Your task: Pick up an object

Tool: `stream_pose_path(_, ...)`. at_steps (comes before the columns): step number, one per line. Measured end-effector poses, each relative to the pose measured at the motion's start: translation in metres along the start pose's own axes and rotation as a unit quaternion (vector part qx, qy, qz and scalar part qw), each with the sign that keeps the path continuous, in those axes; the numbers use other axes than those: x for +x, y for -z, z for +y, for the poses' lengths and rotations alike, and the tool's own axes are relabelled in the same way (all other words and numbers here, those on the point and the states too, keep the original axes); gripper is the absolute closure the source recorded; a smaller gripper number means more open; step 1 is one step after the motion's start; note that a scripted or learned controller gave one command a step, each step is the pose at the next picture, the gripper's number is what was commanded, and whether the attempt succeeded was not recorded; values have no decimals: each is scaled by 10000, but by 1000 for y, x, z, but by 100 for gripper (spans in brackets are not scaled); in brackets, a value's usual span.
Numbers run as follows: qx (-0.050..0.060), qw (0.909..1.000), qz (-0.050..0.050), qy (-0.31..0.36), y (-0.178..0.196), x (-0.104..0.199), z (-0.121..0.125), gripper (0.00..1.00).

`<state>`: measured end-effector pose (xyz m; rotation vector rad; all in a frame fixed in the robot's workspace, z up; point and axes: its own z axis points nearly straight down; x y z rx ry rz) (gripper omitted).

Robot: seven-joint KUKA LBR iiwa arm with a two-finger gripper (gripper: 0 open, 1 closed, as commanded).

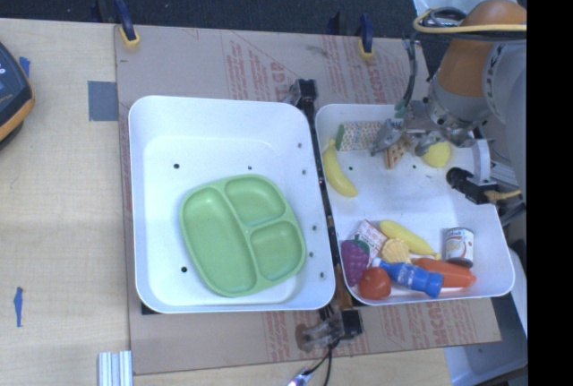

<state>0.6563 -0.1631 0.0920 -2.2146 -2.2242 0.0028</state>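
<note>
- We see the tool (397, 142) low over the far part of the right bin (501, 232), its fingers pointing down around a small tan-and-red piece (393, 157); whether they are clenched on it we cannot tell.
- Just right of the tool lies a small yellow fruit (437, 154), and just left a pale patterned packet (358, 136) rests against the far wall of the bin.
- The grey arm (506, 98) with its orange band (474, 44) comes in from the right above that bin.
- A banana (337, 172) lies along the bin's left wall, apart from the tool.
- At the near end we find a cluster: a yellow corn cob (407, 239), a small can (457, 246) with a red-and-white label whose writing is too small to read, a carrot (445, 271), a blue marker-like item (414, 278), a red tomato (375, 284), purple grapes (354, 259) and a small pink-and-yellow box (372, 236).
- The left bin (152, 196) holds a green divided plate (242, 234) with three compartments.
- Both bins sit on brown cardboard (224, 57) printed with faint red writing we cannot read, clamped to the wooden surface (54, 196).
</note>
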Motion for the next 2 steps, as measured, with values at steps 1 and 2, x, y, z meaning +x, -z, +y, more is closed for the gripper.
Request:
stream_pose_path(1,-7,10000,45,18,1,-8,2,0)
stream_pose_path(2,4,10000,-5,7,1,28,-10,0)
